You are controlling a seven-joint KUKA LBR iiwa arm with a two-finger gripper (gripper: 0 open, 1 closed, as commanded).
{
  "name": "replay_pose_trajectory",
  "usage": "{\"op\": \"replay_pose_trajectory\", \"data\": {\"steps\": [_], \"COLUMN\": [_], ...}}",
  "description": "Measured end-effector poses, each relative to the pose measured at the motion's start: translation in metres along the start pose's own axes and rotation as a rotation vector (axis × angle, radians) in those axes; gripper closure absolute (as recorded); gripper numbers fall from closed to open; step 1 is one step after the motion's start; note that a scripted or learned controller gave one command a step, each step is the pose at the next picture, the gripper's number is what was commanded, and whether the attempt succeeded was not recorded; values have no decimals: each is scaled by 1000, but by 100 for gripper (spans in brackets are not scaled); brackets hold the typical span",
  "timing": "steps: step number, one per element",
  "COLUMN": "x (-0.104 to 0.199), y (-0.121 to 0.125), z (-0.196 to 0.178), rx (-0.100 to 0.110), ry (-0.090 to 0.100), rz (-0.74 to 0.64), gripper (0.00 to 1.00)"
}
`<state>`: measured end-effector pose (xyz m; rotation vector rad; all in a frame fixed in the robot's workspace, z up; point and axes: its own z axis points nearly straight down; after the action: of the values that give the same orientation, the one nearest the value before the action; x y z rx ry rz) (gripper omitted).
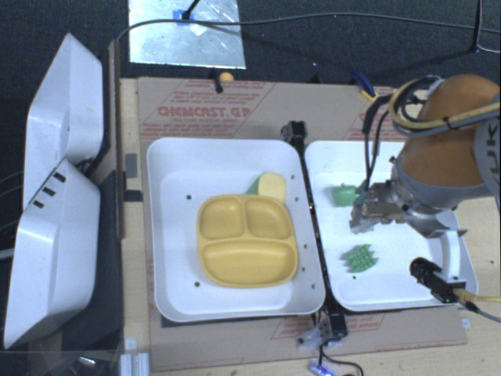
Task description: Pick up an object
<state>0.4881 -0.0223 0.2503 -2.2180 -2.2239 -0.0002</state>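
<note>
Leftmost, a yellow divided tray (247,239) fills the left bin's (168,210) middle with a pale disc (272,185) at its far edge, while in the right bin (329,159) the gripper (366,214), its opening impossible to judge, hangs between a green block (343,195) and a green ridged piece (360,258).

The arm enters from the right side of the camera view, its orange band (446,143) uppermost and the grey wrist housing below it. Cables loop over the band's upper left edge. The tool (368,212) projects leftward and downward from the wrist, seen from above at a slant.
</note>
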Motion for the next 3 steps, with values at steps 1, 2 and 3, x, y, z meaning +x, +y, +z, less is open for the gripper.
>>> {"op": "replay_pose_trajectory", "data": {"steps": [1,2,3], "x": [14,23,41], "y": [-2,2,-2], "z": [11,15,16], "rx": [-1,-1,-1], "ry": [0,0,0], "rz": [1,2,1], "gripper": [100,100,100]}}
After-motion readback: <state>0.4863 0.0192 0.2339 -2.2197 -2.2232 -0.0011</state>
